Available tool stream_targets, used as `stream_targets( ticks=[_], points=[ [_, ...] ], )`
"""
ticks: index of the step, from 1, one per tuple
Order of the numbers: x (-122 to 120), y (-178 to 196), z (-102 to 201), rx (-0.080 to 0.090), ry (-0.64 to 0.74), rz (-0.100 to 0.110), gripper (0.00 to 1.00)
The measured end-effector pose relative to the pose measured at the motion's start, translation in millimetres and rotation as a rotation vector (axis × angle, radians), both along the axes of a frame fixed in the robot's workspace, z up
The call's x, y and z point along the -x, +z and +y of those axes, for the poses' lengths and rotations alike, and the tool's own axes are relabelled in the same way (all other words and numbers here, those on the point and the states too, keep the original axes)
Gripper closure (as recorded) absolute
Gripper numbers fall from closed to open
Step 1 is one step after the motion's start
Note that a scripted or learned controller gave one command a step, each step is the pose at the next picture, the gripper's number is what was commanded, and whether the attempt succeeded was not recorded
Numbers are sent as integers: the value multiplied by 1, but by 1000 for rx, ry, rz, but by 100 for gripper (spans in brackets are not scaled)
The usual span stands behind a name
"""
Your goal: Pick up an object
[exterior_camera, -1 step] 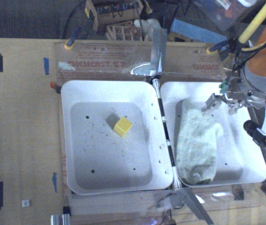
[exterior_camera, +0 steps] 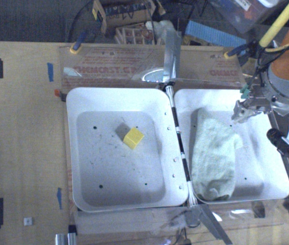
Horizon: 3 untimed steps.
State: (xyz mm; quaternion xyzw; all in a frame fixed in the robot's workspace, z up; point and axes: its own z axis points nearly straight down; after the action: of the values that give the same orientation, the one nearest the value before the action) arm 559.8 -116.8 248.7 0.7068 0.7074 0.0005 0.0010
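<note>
A small yellow block [exterior_camera: 133,138] lies in the left bin [exterior_camera: 83,106], a little above its middle. A pale, crumpled cloth [exterior_camera: 213,154] stretches from top to bottom along the left side of the right bin [exterior_camera: 266,172]. My gripper [exterior_camera: 240,113] hangs over the upper part of the right bin, just right of the cloth's top end and above the bin floor. Nothing shows in it.
The two bins meet at a raised rim [exterior_camera: 180,147] between them. A metal post [exterior_camera: 172,55] stands behind that rim. Cardboard and clutter [exterior_camera: 124,9] lie beyond the bins' far edge. A black part [exterior_camera: 282,139] of the arm overhangs the right bin's right side.
</note>
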Motion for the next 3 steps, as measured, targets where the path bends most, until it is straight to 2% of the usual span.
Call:
stream_targets(
  ticks=[1, 2, 3],
  points=[
    [2, -48, -20, -2, -143, 5, 100],
    [38, -62, 59, -2, -114, 5, 100],
    [24, -3, 52, 0, -270, 0, 100]
  ],
)
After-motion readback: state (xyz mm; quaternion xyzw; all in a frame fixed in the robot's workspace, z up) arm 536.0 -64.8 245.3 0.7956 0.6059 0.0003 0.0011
